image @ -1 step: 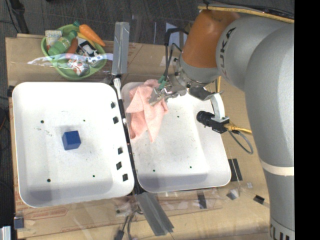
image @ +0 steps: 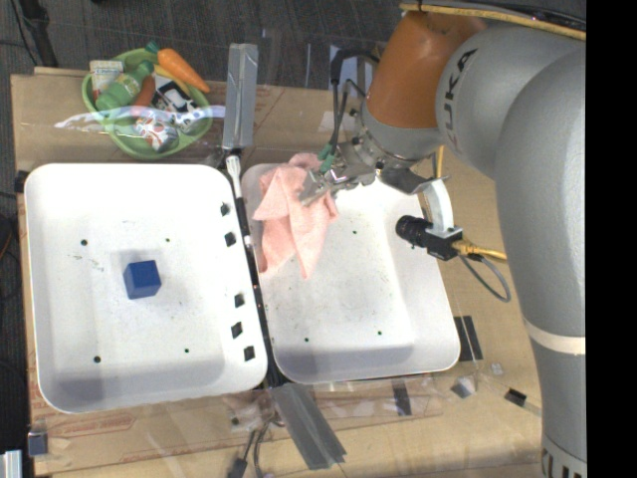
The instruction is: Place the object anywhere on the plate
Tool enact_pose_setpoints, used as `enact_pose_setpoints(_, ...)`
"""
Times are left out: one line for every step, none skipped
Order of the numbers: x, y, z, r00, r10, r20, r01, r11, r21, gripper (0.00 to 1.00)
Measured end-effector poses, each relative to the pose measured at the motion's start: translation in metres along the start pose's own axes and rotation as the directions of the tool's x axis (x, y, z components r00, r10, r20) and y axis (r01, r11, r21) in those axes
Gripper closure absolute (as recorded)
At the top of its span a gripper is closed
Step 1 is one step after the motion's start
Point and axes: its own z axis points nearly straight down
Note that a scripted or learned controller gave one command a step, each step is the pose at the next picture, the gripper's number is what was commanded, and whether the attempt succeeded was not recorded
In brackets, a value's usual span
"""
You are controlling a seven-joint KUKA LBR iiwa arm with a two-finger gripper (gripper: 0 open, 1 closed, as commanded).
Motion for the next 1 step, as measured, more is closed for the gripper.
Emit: enact_pose_setpoints(0.0468, 0.006, 0.0007, 0.918, -0.396, -0.001, 0.396, 0.918, 0.003, 1.0)
